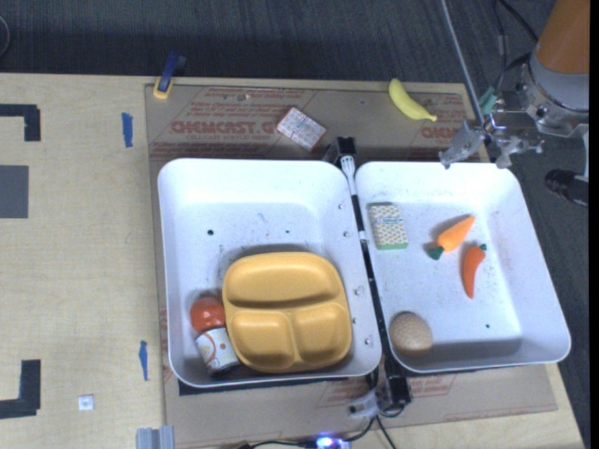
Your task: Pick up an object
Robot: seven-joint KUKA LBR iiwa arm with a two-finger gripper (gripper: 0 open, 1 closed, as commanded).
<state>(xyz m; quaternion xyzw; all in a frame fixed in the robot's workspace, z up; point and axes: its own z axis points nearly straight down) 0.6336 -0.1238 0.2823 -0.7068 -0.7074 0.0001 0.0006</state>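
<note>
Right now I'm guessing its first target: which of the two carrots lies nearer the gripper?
The upper carrot, lying slantwise with its green end low-left, is nearer the gripper. The other carrot lies below it, pointing down.

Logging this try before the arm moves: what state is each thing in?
Yellow tray: upside down in left bin.
Small can: tipped against the tray.
Two carrots: lying loose in right bin.
Small box: lying flat.
Banana: on the board behind the bins.
Tool: above right bin's far corner.
</note>
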